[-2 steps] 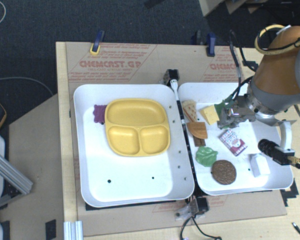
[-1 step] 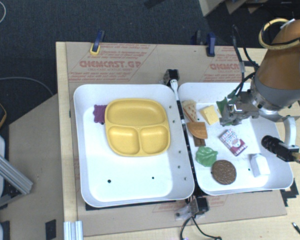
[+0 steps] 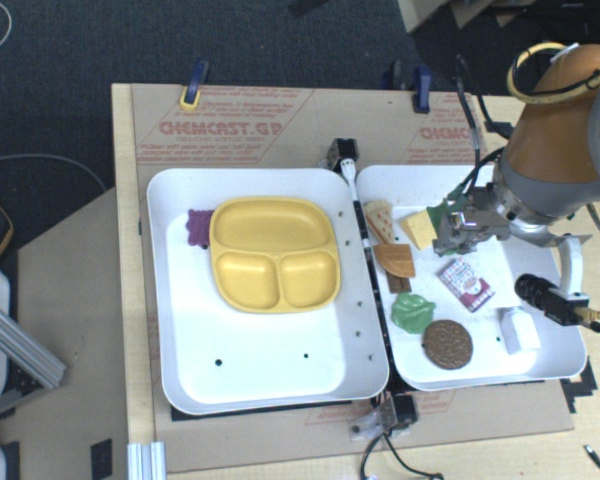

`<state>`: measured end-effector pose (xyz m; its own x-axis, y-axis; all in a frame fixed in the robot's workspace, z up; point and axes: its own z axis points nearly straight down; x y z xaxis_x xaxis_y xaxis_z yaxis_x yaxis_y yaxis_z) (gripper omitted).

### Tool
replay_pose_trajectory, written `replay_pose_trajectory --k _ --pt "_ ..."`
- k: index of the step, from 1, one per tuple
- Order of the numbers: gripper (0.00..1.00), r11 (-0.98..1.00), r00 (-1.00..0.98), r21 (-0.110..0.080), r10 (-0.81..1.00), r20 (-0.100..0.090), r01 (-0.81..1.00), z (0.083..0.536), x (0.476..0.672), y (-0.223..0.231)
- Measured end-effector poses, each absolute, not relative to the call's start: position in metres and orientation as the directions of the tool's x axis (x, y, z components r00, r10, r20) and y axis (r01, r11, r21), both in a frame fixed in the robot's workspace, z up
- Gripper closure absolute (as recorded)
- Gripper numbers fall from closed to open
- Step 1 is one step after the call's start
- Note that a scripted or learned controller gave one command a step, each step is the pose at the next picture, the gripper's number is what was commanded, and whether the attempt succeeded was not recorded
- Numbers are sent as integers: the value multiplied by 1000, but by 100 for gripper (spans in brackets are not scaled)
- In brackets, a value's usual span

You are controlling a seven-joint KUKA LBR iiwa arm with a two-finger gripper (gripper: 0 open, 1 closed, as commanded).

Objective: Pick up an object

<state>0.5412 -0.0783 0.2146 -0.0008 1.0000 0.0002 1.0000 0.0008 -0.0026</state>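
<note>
Brown cookie (image 3: 447, 344) lies below the fingers (image 3: 458, 236), whose spread I cannot tell.

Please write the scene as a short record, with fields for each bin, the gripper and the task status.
left bin: shallow white bin holding a yellow three-compartment plastic plate and a purple item touching the plate's left edge
right bin: shallow white bin holding a round brown cookie, a green leafy piece, a red-and-white packet, a yellow wedge
gripper: two-finger gripper above the right bin, near the yellow wedge
task status: nothing seen held
</note>
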Motion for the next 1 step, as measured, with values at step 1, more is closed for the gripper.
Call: replay_pose_trajectory --k 1 --pt "100 1 -1 1 1000 0 1000 225 535 -76"
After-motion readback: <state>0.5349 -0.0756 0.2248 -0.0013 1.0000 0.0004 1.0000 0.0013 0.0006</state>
